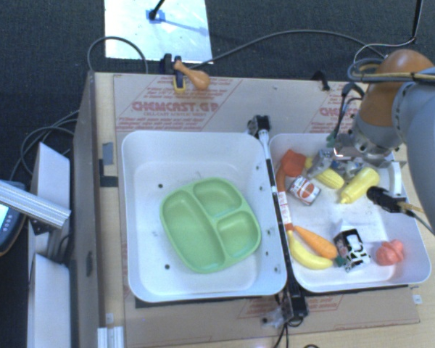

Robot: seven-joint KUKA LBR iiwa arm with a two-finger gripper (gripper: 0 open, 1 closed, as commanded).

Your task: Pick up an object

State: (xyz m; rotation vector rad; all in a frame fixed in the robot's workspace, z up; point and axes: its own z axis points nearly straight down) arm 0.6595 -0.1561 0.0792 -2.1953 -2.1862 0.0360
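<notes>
My gripper (pixel 338 159) hangs low over the right bin (pixel 413 267), its grip state impossible to tell, with the yellow bottle (pixel 359 185) just beside it at four o'clock, lying slantwise.

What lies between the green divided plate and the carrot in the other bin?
In the camera view, the green plate and the carrot are separated by bare bin floor and the two bins' adjoining rims.

Dark carpet floor (pixel 36 42); a shiny, perhaps metal, sheet (pixel 157 19) lies there.
</notes>
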